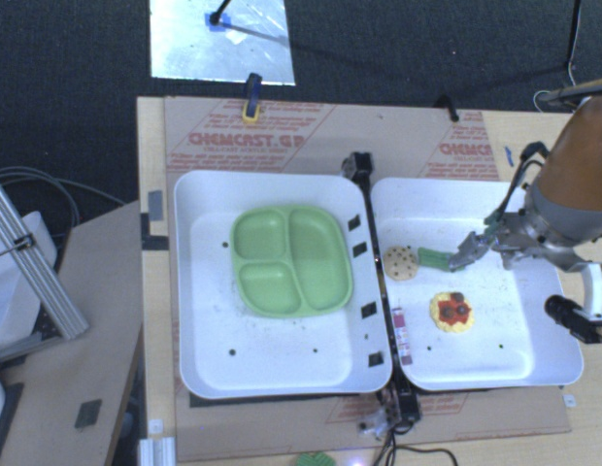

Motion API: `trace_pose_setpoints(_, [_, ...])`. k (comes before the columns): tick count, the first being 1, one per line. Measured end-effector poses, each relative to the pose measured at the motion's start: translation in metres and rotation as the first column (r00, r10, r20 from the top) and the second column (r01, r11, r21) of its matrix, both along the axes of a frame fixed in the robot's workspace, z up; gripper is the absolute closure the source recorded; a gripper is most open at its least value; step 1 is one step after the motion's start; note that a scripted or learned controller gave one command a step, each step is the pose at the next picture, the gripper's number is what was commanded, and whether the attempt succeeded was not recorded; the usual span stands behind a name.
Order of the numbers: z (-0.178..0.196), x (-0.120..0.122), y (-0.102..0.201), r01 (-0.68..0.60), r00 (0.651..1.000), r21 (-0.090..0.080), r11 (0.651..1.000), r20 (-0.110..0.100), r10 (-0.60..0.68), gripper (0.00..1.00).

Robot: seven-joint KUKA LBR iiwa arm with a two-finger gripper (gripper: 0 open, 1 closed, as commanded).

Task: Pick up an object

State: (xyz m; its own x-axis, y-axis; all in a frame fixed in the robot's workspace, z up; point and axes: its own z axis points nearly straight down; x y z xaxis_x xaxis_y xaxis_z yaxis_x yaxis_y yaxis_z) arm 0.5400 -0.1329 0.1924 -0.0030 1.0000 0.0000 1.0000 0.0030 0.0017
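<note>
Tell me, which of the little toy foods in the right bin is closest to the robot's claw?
The green stick-shaped piece: it lies right at the gripper, while the speckled cookie and yellow pizza-like disc sit apart.

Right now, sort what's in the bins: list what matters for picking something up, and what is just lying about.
For the job:
gripper, at the green piece
green piece, right bin
cookie, right bin
yellow and red toy, right bin

Lying about:
green divided plate, left bin
yellow clamp, bench's far edge

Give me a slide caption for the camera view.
Gripper at a green piece in the right bin, near cookie and pizza; green tray left.
</note>
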Motion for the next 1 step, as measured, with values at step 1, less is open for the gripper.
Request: trace_pose_setpoints(1, [0.1940,0.0780,0.0069,-0.005,1.000,-0.006,1.000,0.023,0.005,0.00])
